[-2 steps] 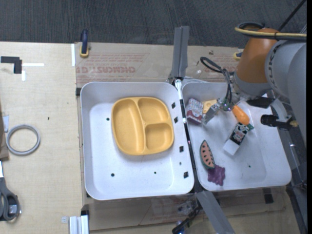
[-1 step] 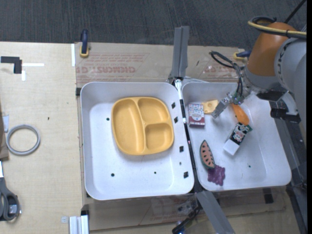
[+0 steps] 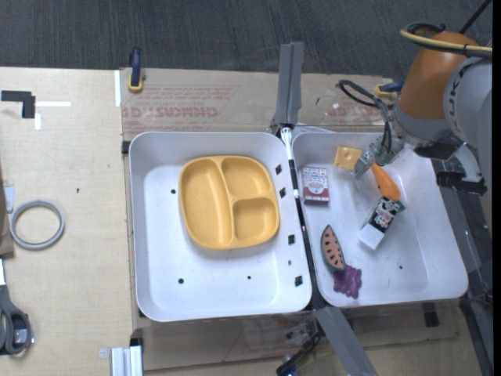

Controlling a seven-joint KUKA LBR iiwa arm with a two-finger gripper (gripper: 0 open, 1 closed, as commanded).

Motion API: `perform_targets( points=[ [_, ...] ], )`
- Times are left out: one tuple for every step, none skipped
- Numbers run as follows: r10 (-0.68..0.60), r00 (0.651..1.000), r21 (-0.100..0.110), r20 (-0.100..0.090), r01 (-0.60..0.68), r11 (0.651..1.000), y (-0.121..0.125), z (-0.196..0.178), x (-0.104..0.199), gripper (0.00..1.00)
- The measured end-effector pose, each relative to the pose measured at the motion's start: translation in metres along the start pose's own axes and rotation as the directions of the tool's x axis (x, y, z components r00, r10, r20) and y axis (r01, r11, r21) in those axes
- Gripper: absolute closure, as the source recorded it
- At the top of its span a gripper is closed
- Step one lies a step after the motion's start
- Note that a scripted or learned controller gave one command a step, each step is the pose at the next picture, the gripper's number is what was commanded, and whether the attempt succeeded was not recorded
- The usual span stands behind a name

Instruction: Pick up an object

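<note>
In the upper right of the frame, the fingers (image 3: pixel 368 163) hang at the right bin's (image 3: pixel 438 257) far end, grip state unclear, between the yellow cheese wedge (image 3: pixel 347 158) and the orange carrot (image 3: pixel 385 182).

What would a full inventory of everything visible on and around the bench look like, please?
divided plate: 1, yellow, left bin
bins: 2, white, side by side
small carton: 1, red and white, right bin
cheese wedge: 1, yellow, right bin, far end
carrot: 1, orange, right bin
tube: 1, white and black, right bin
watermelon slice: 1, red and green, right bin
grapes: 1, purple, right bin, near end
tape roll: 1, grey, bench left
gripper: 1, grey, between cheese wedge and carrot
</note>
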State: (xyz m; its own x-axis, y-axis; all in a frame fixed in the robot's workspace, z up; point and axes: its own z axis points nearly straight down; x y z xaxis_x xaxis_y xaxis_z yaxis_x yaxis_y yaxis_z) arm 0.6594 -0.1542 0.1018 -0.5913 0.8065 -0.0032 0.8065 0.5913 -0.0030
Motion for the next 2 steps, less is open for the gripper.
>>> perform_targets(
  points=[
    [0.000, 1.000, 0.000, 0.000, 0.000, 1.000, 0.000, 0.000, 0.000, 0.00],
    [-0.002, 1.000, -0.002, 0.005, 0.002, 1.000, 0.001, -0.011, -0.001, 1.00]
  ],
)
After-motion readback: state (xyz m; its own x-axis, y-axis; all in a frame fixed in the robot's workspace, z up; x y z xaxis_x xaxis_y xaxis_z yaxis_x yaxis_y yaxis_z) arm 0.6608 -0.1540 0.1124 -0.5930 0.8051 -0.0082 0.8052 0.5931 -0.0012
